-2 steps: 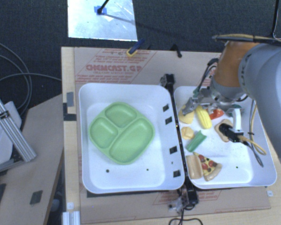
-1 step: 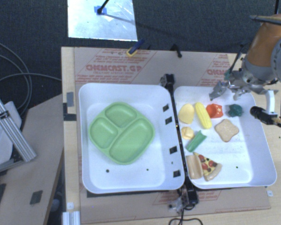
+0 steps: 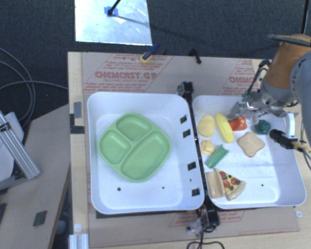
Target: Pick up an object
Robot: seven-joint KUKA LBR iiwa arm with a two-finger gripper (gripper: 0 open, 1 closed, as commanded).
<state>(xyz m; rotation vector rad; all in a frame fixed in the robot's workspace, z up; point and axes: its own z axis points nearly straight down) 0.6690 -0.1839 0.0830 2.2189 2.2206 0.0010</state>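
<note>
Hovering over red toy in right bin

Two-finger metal gripper [image 3: 247,109] sits low at back of shallow white right bin [image 3: 290,183], w/ small red plastic toy food piece [image 3: 238,123] just beside its tips, toward bin's near side and touching yellow plastic corn cob [image 3: 225,127]. Can't tell jaw opening (tips too blurred). Nothing visibly held; toy's long axis unclear.
</note>
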